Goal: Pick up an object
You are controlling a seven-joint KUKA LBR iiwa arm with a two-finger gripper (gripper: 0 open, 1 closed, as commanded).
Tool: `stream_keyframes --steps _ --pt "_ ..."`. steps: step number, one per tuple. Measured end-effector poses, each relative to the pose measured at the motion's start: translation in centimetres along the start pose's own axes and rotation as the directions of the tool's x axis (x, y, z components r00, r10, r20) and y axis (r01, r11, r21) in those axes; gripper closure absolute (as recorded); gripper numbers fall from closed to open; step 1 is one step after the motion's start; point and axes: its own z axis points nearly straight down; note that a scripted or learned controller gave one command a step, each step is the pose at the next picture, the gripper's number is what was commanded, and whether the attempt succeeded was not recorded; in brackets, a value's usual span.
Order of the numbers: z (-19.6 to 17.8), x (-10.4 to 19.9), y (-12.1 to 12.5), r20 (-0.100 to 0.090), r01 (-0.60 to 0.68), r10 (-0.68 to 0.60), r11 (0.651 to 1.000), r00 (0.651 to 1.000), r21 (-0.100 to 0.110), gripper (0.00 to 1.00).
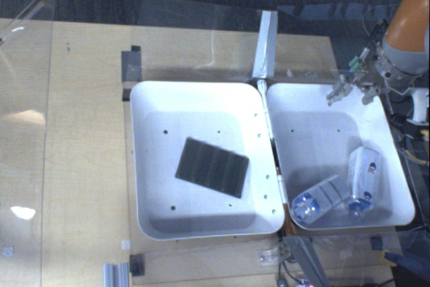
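Observation:
A dark grey ribbed rectangular pad (pixel 212 167) lies flat in the left bin (pixel 151 111). Two clear plastic bottles with blue caps lie in the right bin (pixel 302 104): one (pixel 361 179) near the right wall, pointing toward the front, and the other (pixel 317 199) slanted along the front edge, their cap ends close together. My gripper (pixel 351 95) hangs over the right bin's far right corner, above and apart from the bottles. Its two fingers (pixel 334 95) are spread open with nothing between them.
A metal post (pixel 265 44) stands behind the seam between the bins. Cables and fittings (pixel 410 131) run along the right bin's outer edge. Wooden benchtop (pixel 67 144) stretches to the left of the bins.

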Motion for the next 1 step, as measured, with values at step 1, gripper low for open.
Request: stream_keyframes --steps 1 --pt "-0.35 1.38 2.44 0.001 -0.041 0.041 0.999 0.999 -0.005 0.0"
